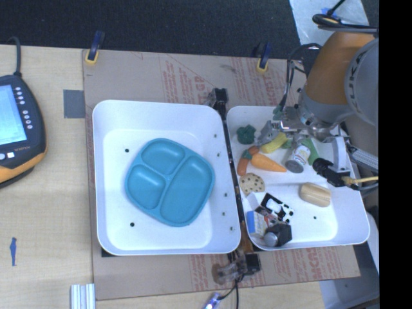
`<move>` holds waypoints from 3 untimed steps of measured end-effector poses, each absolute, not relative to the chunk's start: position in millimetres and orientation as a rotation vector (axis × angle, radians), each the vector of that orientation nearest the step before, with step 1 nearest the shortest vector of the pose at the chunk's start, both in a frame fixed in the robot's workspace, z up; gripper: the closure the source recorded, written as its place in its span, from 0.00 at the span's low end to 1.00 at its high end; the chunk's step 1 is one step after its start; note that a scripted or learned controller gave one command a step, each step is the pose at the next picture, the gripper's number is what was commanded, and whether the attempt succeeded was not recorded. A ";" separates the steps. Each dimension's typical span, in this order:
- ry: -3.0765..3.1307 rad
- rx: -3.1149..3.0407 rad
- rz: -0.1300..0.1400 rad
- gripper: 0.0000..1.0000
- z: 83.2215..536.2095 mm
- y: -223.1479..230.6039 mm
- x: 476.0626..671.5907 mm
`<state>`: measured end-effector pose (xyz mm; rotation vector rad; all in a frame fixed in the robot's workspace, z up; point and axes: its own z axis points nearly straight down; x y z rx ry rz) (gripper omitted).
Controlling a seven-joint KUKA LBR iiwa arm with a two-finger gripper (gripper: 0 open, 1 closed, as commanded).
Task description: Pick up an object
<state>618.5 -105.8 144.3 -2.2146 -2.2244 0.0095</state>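
My gripper [293, 132] hangs over the back part of the right bin [351, 234], below the arm's orange band. Just under it lie a yellow banana [273, 144] and a small grey can [297, 160], lying tilted. An orange carrot [267, 163] sits a little in front of the banana. A dark green piece [245, 134] lies to the gripper's left. A spotted cookie [252, 184] and a tan bread roll [315, 194] rest nearer the front. I see nothing lifted clear of the bin.
The left bin [109, 230] holds a blue divided plate [169, 181]. Black and white small items [275, 206] and a dark round piece [275, 235] lie at the right bin's front left. A handheld pendant [16, 127] lies at the far left of the bench.
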 end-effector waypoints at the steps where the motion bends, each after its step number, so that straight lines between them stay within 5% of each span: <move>1: -2.229 -2.222 -0.009 0.00 105.7 -96.2 595.1; 2: -2.215 -2.193 0.028 0.00 99.1 -99.2 653.1; 3: -2.214 -2.182 0.026 1.00 110.1 -96.7 653.5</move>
